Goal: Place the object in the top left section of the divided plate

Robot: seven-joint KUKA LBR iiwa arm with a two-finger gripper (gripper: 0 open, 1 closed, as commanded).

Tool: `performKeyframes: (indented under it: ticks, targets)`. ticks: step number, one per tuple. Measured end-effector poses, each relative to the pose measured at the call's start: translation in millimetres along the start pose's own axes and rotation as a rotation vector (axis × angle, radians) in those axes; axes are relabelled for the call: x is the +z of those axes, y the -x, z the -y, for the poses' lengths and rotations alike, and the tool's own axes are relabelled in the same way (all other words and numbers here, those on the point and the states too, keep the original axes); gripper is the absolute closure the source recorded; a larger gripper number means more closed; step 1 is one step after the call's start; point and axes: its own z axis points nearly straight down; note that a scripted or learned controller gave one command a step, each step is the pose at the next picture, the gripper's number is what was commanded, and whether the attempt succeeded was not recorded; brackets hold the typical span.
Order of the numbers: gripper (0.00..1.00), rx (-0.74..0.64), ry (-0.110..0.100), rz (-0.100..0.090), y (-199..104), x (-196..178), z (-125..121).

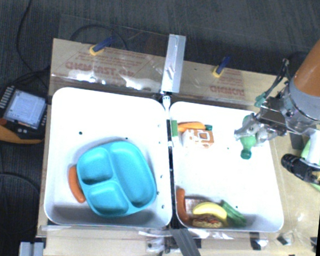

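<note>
A blue divided plate (137,180) lies in the left bin (69,114), tilted slightly, and its top left section (92,169) holds nothing. My gripper (252,137) hangs over the upper right part of the right bin (224,172). It is shut on a small green object (247,147), which pokes down from between the grey fingers and ends in a darker round tip. The gripper is far to the right of the plate, across the divider between the bins.
An orange sausage (75,184) lies against the plate's left edge. The right bin holds a carrot (191,124), a white and orange box (198,137), a banana (209,209), a brown sausage (179,198) and a green piece (234,214).
</note>
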Motion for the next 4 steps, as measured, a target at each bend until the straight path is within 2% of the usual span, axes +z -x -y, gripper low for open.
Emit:
performKeyframes:
  ticks: [1,2,3,4]
  targets:
    - [0.00,0.000,0.000,0.001,0,0,0]
    - [0.00,0.199,0.020,0.006,60,-17,-63]
    - [0.00,0.202,0.022,0.006,61,-94,-112]
    - [0.00,0.197,0.023,0.008,79,-132,-134]
